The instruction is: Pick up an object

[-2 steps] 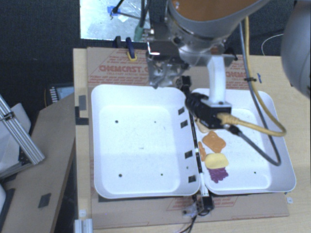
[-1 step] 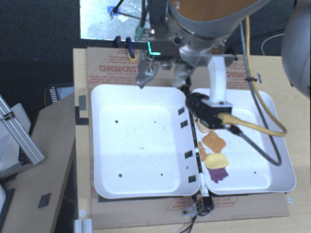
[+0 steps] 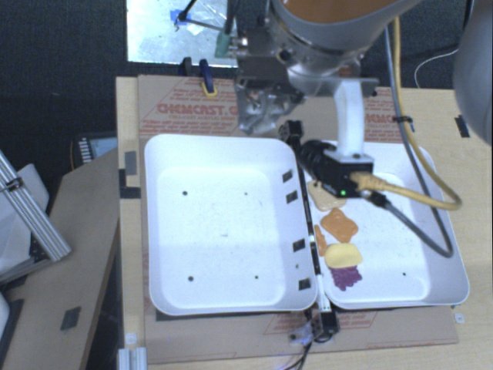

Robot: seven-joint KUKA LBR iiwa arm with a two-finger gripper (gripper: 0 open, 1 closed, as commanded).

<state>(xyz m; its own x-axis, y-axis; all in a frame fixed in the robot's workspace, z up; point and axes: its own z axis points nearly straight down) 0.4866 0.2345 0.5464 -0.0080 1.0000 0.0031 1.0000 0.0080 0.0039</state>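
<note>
Several small toy foods lie in the right bin (image 3: pixel 431 272) near its left wall: an orange piece (image 3: pixel 339 224), a yellow piece (image 3: pixel 343 254) and a purple grape bunch (image 3: pixel 347 277). A pale beige piece (image 3: pixel 317 188) sits just behind them, partly under a black camera mount (image 3: pixel 333 174). My gripper (image 3: pixel 258 114) hangs blurred over the back rim of the left bin (image 3: pixel 166 284), well away from the foods. Nothing can be seen in it.
A yellow cable (image 3: pixel 420 199) and a grey cable (image 3: pixel 431 241) loop over the right bin. A white post (image 3: pixel 350 126) rises from the black mount. Cardboard (image 3: pixel 185 108) lies under both bins. A blue and yellow clamp (image 3: pixel 206 79) stands at the back.
</note>
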